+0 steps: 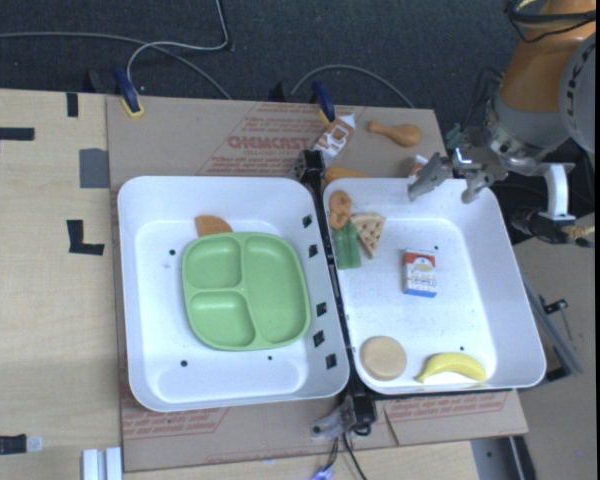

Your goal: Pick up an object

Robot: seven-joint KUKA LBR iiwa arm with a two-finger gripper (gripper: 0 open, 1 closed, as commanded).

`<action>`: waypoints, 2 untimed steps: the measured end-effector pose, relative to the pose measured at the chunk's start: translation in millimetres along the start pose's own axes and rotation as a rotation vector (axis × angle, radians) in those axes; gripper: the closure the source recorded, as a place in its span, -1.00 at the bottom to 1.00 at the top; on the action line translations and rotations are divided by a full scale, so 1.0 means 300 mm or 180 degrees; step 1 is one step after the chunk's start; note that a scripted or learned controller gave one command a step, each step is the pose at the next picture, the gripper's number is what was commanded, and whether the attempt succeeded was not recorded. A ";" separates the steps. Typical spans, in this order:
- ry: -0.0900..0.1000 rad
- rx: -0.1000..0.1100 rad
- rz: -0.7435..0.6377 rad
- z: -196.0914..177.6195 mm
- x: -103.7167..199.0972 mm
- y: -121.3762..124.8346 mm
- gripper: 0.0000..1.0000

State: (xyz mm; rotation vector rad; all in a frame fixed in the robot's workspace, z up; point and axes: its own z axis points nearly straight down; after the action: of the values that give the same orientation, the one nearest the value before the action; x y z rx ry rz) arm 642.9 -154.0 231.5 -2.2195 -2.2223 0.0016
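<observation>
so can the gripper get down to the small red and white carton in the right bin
Probably yes. The gripper hangs open over the right bin's far rim, and the small red and white carton lies alone on bare floor with nothing over it.

A robotics lab, by the look of it: a cardboard-covered bench (260, 138) clamped down, loose cables (180, 43) trailing over dark carpet, toy food in white bins (140, 268).

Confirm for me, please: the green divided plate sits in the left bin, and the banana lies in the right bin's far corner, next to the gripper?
Not quite. The green divided plate is in the left bin, but the camera view shows the banana in the right bin's near corner, beside the round cookie, away from the gripper.
</observation>
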 end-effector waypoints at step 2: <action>-0.0017 -0.0004 0.0002 0.488 0.187 0.085 -1.00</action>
State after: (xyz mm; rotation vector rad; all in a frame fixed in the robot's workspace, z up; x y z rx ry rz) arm 668.1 -97.8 85.1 -2.2235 -2.2246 0.0061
